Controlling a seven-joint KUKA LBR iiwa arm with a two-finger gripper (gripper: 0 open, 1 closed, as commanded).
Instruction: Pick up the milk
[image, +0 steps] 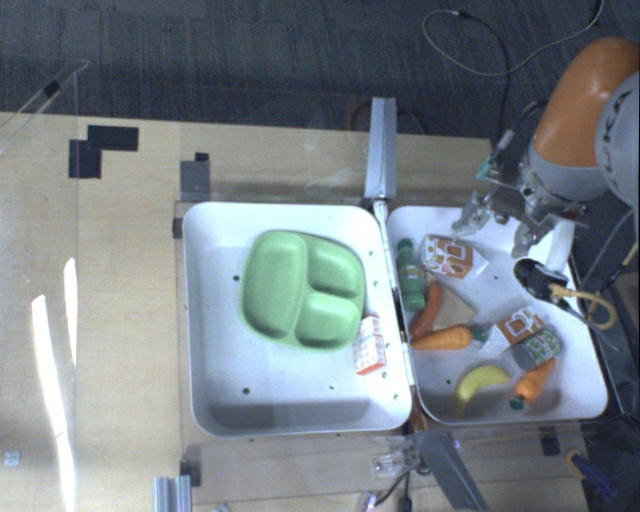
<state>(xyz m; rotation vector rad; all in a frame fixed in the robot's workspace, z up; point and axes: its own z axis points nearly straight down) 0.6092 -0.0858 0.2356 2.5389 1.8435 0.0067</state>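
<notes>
The gripper (498, 222) hangs open and holding nothing over the right bin (590, 395), at its twelve o'clock edge. The milk (369, 346) lies in the left bin (210, 330), at four o'clock from the green plate (302, 288).

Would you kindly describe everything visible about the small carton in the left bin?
The milk carton is a small white box with red markings, apparently cardboard. It lies on its side on the floor of the left bin, near the bin's right wall, just right of the green divided plate, close to or touching its edge. The gripper is over the right bin, away from it.
</notes>
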